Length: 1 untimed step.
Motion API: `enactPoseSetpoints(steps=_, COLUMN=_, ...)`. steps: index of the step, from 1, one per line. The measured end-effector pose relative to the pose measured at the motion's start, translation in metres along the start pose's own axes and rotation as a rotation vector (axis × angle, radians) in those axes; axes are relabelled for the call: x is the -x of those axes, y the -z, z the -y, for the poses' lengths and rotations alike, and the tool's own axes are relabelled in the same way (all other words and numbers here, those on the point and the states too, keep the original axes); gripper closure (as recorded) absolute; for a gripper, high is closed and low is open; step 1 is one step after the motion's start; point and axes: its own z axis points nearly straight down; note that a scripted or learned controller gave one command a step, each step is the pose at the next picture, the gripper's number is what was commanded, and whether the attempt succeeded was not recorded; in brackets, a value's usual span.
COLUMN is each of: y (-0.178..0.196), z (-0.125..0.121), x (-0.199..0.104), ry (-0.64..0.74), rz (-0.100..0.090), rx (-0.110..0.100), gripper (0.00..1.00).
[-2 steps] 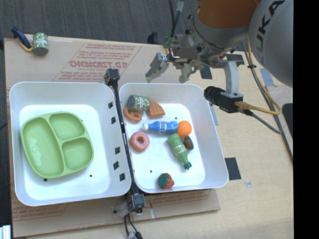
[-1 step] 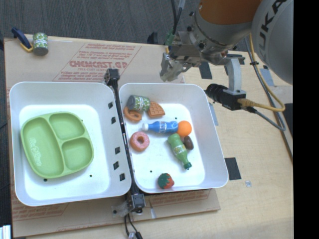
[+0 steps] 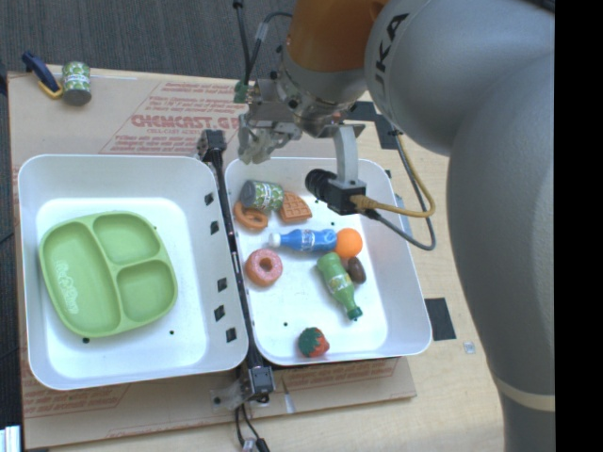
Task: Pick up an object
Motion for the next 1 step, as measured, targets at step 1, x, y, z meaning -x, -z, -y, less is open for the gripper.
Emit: enactPoseSetpoints(steps=1, y=-0.0891, z=0.0463, x=-0.0617, ry=0.002, rz=0.001, rx=-0.001, gripper=1.00)
